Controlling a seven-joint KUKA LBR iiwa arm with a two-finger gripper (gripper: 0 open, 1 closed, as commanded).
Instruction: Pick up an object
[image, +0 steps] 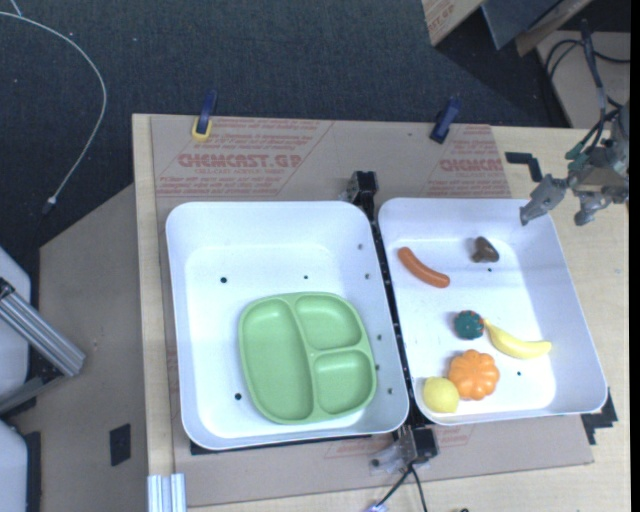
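From my seat, the left bin (190, 300) carries one green divided plate (305, 355), three compartments, lying flat toward the bin's near side. The rest of that bin's floor is bare white apart from a few small dark dots.

Moving right, the second bin (560, 300) sits just beside the first, their inner walls touching along the middle. I count six objects in it, one of each kind. An orange-red sausage (424, 267) lies at a slant near the far left of this bin. A small brown lump (485, 250) sits to its right, toward the far wall; I can't make out what it is. Below those, a dark teal round piece (468, 324) sits just beside a yellow banana (517, 343). Nearer still, an orange pumpkin (473, 374) touches a yellow lemon (441, 394) at its left.

Furthest right, the gripper (563, 200) hangs over the far right corner of the second bin, just above its rim and well apart from every object. What I see of the wrist is at the right edge, tilted. Its two fingers are spread wide, one (535, 203) pointing down-left over the bin's corner, the other over the bench outside. Nothing sits between them.
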